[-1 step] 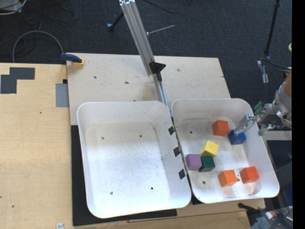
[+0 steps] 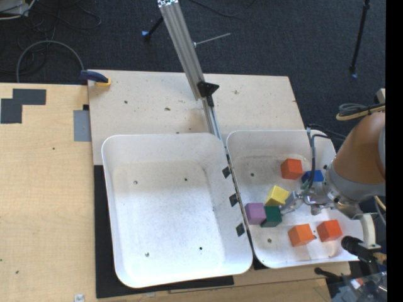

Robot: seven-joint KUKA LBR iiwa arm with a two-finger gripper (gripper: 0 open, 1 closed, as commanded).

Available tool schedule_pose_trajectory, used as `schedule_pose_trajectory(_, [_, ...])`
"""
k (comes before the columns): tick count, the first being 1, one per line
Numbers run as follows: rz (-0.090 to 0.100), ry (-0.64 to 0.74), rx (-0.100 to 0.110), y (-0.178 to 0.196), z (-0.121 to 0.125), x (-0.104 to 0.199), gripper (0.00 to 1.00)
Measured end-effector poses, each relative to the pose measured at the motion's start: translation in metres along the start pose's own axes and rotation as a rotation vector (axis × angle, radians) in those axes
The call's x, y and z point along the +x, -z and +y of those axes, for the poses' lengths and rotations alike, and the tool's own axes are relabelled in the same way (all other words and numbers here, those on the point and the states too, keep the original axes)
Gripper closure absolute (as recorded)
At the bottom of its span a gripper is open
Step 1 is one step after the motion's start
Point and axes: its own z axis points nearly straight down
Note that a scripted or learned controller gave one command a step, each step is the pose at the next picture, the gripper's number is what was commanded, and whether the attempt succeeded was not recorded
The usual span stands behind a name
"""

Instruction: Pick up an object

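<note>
The right bin (image 2: 264,145) holds several small blocks. A yellow block (image 2: 276,195), a green block (image 2: 272,216) and a purple block (image 2: 255,212) cluster near the bin's left wall. An orange block (image 2: 291,168) and a blue block (image 2: 313,177) lie farther back. Another orange block (image 2: 301,234) and a red-orange block (image 2: 329,230) sit near the front. My gripper (image 2: 293,204) is low in this bin, just right of the yellow and green blocks, with its tip close to them. The arm's wrist partly hides the blue block.
The left bin (image 2: 126,145) stands beside the right one, with a divider and black clips between them. A slanted aluminium bar (image 2: 186,49) rises behind the bins. The arm's orange band (image 2: 364,148) overhangs the right bin's right wall.
</note>
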Motion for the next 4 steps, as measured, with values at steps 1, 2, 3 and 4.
schedule_pose_trajectory(1, [0.0, 0.004, -0.002, -0.01, 0.035, -0.013, 0.0])
schedule_pose_trajectory(2, [-0.003, 0.004, -0.007, 0.066, 0.042, -0.028, 0.0])
schedule_pose_trajectory(3, [-0.001, 0.006, 0.0, 0.027, 0.065, -0.039, 0.0])
schedule_pose_trajectory(4, [-0.011, 0.005, -0.029, 0.005, 0.095, -0.035, 0.0])
